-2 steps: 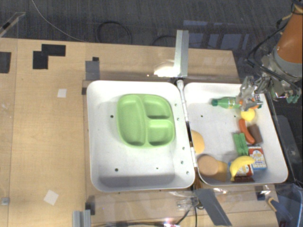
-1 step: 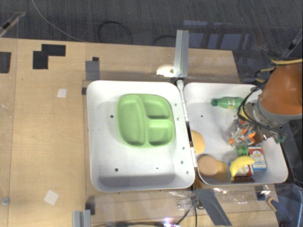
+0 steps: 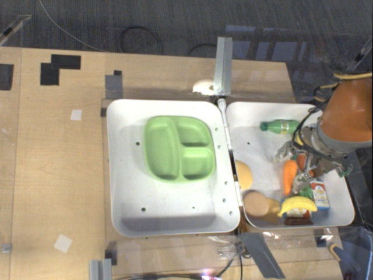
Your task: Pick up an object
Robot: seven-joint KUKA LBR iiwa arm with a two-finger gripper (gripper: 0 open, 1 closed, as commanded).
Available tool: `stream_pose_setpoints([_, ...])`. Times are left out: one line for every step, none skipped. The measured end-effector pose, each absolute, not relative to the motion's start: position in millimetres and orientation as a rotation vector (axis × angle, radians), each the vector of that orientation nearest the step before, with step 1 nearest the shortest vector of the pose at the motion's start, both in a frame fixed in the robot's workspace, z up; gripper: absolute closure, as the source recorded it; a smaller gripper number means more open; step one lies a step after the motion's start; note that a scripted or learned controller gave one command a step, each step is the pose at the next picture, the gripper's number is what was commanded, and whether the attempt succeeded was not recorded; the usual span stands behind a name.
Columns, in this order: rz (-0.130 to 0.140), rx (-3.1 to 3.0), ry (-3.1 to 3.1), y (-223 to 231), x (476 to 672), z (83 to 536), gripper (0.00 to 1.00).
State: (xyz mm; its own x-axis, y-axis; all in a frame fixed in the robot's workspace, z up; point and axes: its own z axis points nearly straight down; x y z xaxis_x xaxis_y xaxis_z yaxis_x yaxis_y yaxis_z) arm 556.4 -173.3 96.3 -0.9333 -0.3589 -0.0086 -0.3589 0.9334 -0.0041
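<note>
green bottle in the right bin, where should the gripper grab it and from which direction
Likely across the middle of the green bottle, coming straight down. It lies on its side along the far wall of the right bin, cap end pointing left, so the fingers should straddle its narrow width. Bare bin floor lies on its near side; the gripper sits over the carrot, nearer the camera.

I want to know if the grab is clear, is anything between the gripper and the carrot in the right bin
Nothing visible lies between them. The gripper is low in the right bin, right beside the carrot. The carrot is crowded, though: a banana sits just below it and a small carton to its right.
</note>
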Motion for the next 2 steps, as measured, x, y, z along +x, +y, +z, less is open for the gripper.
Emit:
stream_pose_setpoints([-0.009,-0.578,3.069,-172.2,559.7,109.3,1.0])
stream_pose_setpoints([-0.007,-0.594,3.065,-108.5,566.1,223.4,1.0])
